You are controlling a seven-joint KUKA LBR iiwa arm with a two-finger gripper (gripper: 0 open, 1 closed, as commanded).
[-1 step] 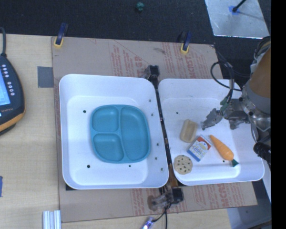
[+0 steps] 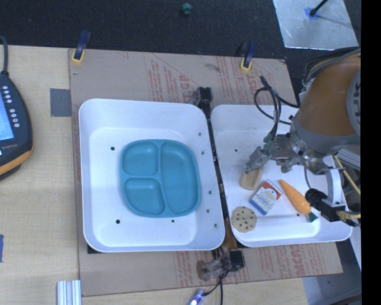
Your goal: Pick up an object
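The right bin [image 2: 235, 122] holds a tan block [image 2: 248, 180], a small blue and white box [image 2: 265, 197], an orange carrot [image 2: 294, 197] and a round speckled cookie [image 2: 243, 219]. My gripper [image 2: 256, 160] reaches in from the right and hangs low over the bin's middle. Its tip is just above and touching or nearly touching the tan block's top end. The grey and orange arm [image 2: 327, 107] covers the right part of this bin.
The left bin [image 2: 95, 170] holds a blue divided plate [image 2: 160, 176]. A handheld pendant [image 2: 3, 122] lies on the bench at far left. Cables [image 2: 270, 100] loop over the right bin's far side. Clamps [image 2: 80, 46] hold the cardboard at the back.
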